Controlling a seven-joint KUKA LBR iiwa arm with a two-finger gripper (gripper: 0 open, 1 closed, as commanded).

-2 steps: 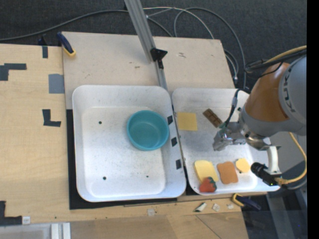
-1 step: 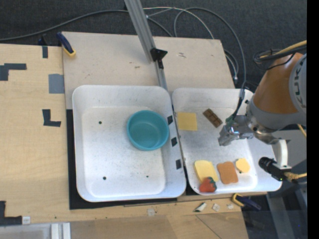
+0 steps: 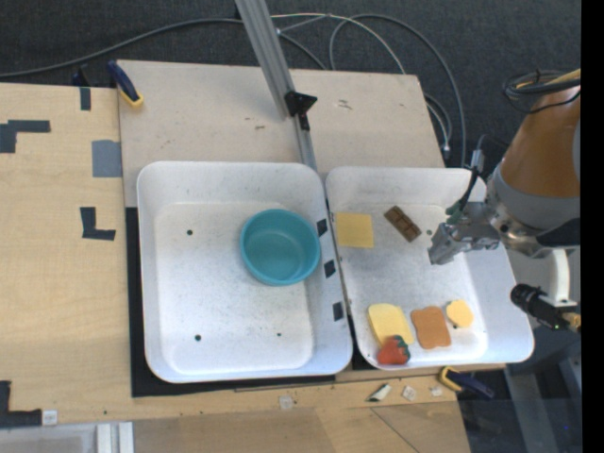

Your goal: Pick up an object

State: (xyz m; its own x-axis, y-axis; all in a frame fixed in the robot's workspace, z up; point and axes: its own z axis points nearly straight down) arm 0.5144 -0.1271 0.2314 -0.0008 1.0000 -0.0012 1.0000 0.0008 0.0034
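My gripper (image 3: 445, 249) hangs over the right part of the right bin (image 3: 491, 352), with nothing visible between its fingers. Left of it lie a brown bar (image 3: 402, 223) and a pale yellow square (image 3: 355, 229). Toward the bin's front sit a yellow piece (image 3: 386, 321), a red strawberry-like piece (image 3: 394, 351), an orange-brown slab (image 3: 431, 327) and a small yellow-orange round piece (image 3: 460, 313). A teal bowl (image 3: 279, 245) stands in the left bin (image 3: 170, 253).
A slanted grey metal post (image 3: 274, 55) crosses the back of the bench, ending at the bins' shared rim. Cables (image 3: 396, 36) loop behind the right bin. A blue-and-yellow clamp (image 3: 125, 84) lies at the back left, another clamp (image 3: 462, 381) by the right bin's front edge.
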